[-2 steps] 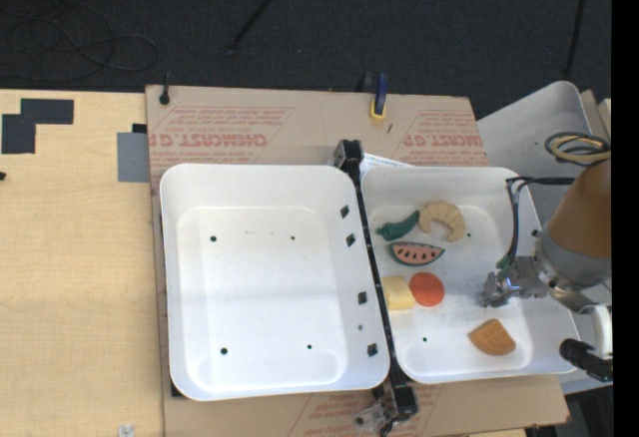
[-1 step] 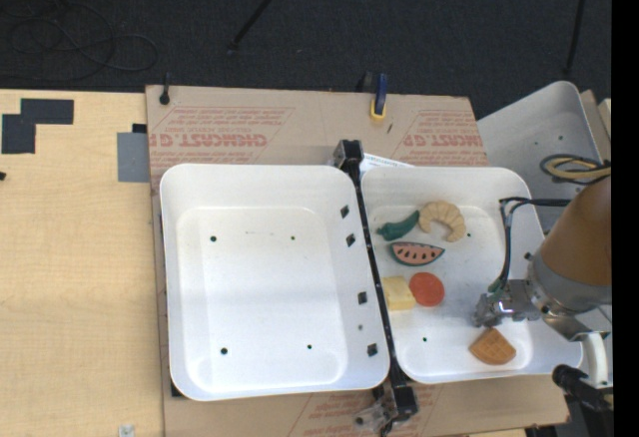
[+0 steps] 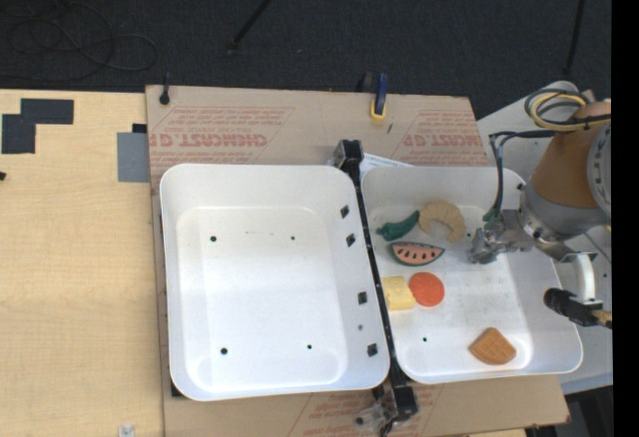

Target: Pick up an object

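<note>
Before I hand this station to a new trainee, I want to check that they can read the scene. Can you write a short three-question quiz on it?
1. True or false: the watermelon slice lies in the right bin.
2. Which toy lies nearest the gripper? A) the croissant B) the orange wedge C) the yellow block
3. Fill in: the red disc lies right beside the ______.

Key
1. True.
2. A.
3. Yellow block; the two look to be touching. The watermelon slice sits just behind them and the green piece further back.
</note>
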You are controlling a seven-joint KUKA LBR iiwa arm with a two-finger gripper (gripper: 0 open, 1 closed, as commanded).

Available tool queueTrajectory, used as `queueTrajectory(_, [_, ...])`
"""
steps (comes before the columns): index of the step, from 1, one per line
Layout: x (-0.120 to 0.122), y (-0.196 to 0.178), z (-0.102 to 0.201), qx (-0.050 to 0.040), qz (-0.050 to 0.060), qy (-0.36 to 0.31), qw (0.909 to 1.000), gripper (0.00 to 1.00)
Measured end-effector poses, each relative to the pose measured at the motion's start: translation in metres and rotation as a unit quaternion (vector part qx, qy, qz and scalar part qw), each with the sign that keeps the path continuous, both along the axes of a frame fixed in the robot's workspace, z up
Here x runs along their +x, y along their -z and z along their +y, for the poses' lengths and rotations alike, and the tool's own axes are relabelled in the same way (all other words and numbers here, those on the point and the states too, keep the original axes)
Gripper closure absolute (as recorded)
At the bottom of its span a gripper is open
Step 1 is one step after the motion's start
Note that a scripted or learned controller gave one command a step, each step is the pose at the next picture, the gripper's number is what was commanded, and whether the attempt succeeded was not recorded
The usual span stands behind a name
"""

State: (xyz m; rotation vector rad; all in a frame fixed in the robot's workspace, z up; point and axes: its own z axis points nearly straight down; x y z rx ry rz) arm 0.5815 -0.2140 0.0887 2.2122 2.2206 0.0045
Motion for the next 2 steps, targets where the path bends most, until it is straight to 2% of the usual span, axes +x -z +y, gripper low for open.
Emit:
queueTrajectory(1, [-0.054,0.000,0.001,0.0018,0.004,0.002,1.0000,1.00])
queueTrajectory(2, [-0.106,0.000,0.028,0.0014,0.003,0.002,1.0000,1.00])
